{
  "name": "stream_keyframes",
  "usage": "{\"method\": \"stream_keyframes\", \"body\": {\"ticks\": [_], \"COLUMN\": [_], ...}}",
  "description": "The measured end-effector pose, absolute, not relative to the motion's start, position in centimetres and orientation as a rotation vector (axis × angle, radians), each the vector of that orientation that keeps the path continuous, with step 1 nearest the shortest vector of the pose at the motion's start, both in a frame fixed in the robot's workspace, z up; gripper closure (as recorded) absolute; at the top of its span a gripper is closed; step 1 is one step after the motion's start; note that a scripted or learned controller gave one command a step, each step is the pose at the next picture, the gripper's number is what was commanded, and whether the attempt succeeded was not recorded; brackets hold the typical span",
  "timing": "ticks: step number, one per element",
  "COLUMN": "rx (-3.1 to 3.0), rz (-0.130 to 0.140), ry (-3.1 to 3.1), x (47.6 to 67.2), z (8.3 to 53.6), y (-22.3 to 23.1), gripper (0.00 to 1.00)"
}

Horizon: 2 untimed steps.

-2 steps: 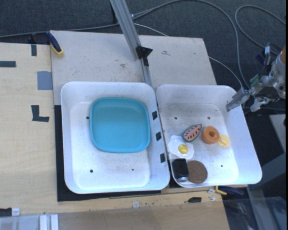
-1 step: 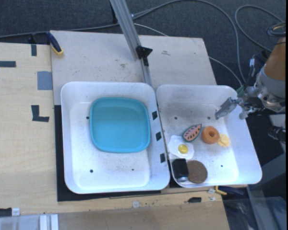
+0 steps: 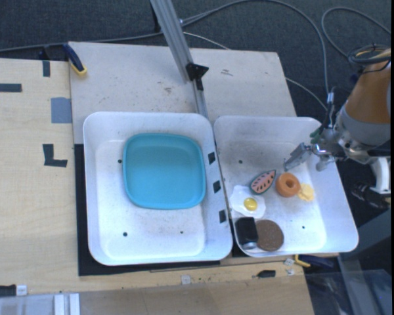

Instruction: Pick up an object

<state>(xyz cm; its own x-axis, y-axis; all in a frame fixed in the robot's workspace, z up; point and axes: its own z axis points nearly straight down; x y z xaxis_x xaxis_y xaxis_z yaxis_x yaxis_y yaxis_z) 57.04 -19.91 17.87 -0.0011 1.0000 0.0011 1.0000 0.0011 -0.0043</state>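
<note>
The right bin point(image 3: 328, 231) holds several small toy foods. An orange donut point(image 3: 288, 185) lies near the middle, with a red and green watermelon slice point(image 3: 263, 182) to its left and a small yellow piece point(image 3: 306, 192) to its right. A fried egg point(image 3: 249, 205) lies lower left. Below it sit a black block point(image 3: 246, 230) and a brown round cookie point(image 3: 270, 235). My gripper point(image 3: 308, 161) hovers just above and right of the donut, at the bin's right side. It is open and nothing is between its fingers point(image 3: 295, 157).
The left bin point(image 3: 105, 241) holds a square blue plate point(image 3: 164, 170). A grey metal pole point(image 3: 177, 35) slants down to the wall between the bins. Cables loop over the dark floor at the upper right.
</note>
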Motion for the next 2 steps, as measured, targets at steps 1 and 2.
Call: {"method": "stream_keyframes", "body": {"ticks": [1,2], "rx": [-2.217,-2.22], "rz": [0.005,0.001], "ry": [-2.219,-2.222], "x": [57.4,57.5], "z": [11.7,13.0], "y": [-20.2,-20.2], "gripper": [0.0,1.0]}}
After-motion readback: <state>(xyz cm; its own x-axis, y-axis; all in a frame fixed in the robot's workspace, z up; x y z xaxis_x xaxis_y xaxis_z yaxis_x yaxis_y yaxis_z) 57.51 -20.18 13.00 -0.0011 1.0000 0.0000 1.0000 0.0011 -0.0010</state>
